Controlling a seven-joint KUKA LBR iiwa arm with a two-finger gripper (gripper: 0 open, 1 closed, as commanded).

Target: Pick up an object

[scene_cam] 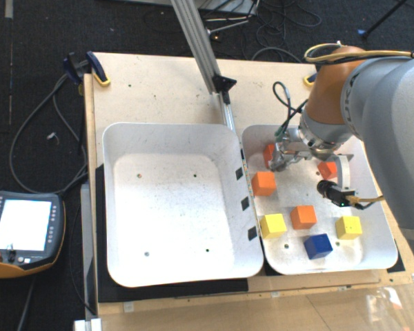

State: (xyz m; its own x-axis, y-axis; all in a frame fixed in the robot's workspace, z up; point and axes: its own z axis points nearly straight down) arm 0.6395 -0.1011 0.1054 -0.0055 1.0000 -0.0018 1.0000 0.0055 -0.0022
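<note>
Nearest the camera, at the bottom of the view, the front rims of two shallow white bins are seen side by side on a pale bench (159, 88). Off the bench, at the far left, a handheld control pendant (22, 234) lies on dark carpet. Next, the left bin (124, 143) is seen. To its right, the right bin (379, 254) holds small cubes: a red-orange cube (269, 152) by its far left wall, an orange cube (264, 183) nearer, a yellow cube (273, 224), a second orange cube (303, 216), a blue cube (318, 245), another red-orange cube (327, 170) and a second yellow cube (349, 227). The grey arm reaches in from the right, and its gripper (281, 156) is lowered just beside the far red-orange cube. Whether the gripper is spread or pressed together cannot be told. No cube is seen lifted, so the pick is judged not yet done; grasping and raising remain.
</note>
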